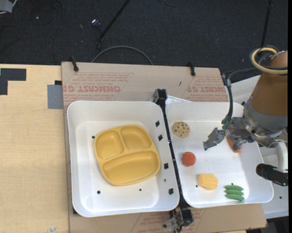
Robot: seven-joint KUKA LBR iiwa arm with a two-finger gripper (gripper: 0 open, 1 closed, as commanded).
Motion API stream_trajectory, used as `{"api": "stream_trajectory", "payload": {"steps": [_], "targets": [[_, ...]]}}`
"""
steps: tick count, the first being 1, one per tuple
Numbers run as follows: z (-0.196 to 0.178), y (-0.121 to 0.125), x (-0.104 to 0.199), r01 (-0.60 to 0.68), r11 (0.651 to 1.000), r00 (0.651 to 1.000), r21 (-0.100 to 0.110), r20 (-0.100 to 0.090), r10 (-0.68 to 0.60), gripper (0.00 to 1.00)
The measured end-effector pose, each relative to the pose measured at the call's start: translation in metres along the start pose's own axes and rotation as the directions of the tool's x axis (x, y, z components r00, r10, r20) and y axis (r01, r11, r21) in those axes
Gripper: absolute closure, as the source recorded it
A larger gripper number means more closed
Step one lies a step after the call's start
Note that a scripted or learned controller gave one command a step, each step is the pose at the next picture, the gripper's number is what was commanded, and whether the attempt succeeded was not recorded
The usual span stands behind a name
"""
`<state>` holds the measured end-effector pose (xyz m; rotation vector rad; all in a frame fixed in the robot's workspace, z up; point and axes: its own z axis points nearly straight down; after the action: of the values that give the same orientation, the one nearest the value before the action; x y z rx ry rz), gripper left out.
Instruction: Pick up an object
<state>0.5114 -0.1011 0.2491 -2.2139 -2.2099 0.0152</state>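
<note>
Two shallow white bins are lying side by side on the bench. The left bin (80, 130) is holding a yellow divided plate (127, 154), which is sitting a little turned, with two small compartments on its far side and one long compartment on its near side.

The right bin (204, 125) is holding several small things. A round cookie (180, 129) with dark spots is lying in the far left part of this bin. A red ball (188, 158) is lying nearer, close to the middle divider. A yellow piece (208, 181) is lying near the front, and a green pod-shaped toy (234, 192) is lying just to the right of it, close to the front right corner.

The arm is reaching in from the right, and the gripper (226, 139) is hanging low over the right half of the right bin. One dark finger (214, 139) is pointing to the left, and it is standing apart from the other finger, so the claw is looking spread. A small orange-red thing (234, 146) is showing just below the gripper, but I cannot tell if it is an object or part of the tool. Nothing is visibly sitting between the fingers. The cookie and the red ball are lying to the left of the gripper, apart from it.
</note>
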Motion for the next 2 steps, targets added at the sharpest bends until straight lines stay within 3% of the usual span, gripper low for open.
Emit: {"api": "stream_trajectory", "payload": {"steps": [1, 2], "targets": [[-0.006, 0.002, 0.000, 0.002, 1.000, 1.000, -0.012, 0.001, -0.002, 0.00], [0.039, -0.004, -0.002, 0.001, 1.000, 1.000, -0.009, 0.001, -0.001, 0.00]]}}
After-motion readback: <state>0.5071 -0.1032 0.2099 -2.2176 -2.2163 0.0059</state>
